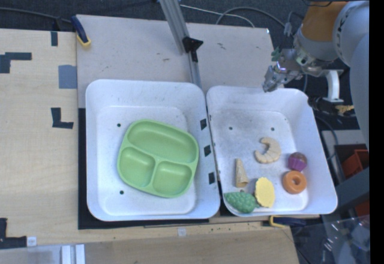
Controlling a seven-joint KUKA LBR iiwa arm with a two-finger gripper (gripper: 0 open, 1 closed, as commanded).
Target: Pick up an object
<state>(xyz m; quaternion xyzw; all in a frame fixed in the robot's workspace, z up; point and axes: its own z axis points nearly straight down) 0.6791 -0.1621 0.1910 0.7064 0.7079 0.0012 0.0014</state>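
The gripper (pixel 271 84) hangs over the right bin's (pixel 223 137) far rim (jaw state unclear, too blurred); the croissant (pixel 268 150) lies well nearer the camera.

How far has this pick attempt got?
Nothing looks picked yet. The gripper hangs at the right bin's back rim. The croissant, donut and other toys lie near its front. Descent, grasp and lift all remain.
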